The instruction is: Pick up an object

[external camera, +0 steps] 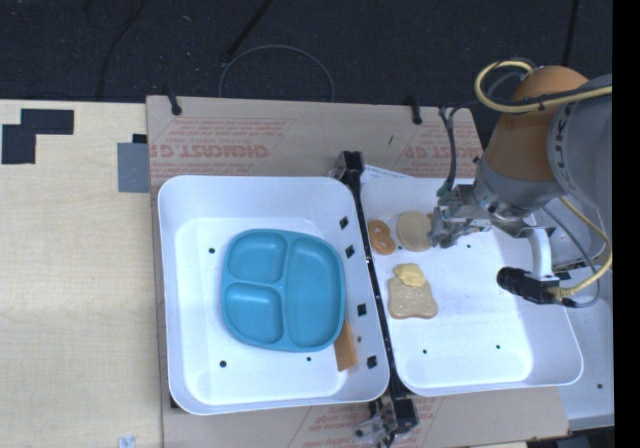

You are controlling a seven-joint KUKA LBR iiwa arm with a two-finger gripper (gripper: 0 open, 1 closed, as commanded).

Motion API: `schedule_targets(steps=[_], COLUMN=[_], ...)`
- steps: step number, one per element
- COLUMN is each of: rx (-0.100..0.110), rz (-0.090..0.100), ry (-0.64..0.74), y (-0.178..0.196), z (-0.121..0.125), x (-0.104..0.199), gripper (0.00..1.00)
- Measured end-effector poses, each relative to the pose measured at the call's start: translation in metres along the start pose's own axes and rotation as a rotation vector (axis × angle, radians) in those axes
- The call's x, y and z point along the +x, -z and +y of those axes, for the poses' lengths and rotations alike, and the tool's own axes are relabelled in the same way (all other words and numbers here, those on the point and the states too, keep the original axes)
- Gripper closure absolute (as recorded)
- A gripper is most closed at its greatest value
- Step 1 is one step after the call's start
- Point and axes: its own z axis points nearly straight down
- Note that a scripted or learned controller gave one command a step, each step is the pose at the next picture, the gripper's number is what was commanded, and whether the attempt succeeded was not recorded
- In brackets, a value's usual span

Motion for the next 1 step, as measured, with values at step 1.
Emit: schedule_targets(steps=[1], rx=[0.000], rz=[0.000], ry=[0.000], y=[0.0424], z=[-0.0013], x=[-0.0019], gripper=[1.00])
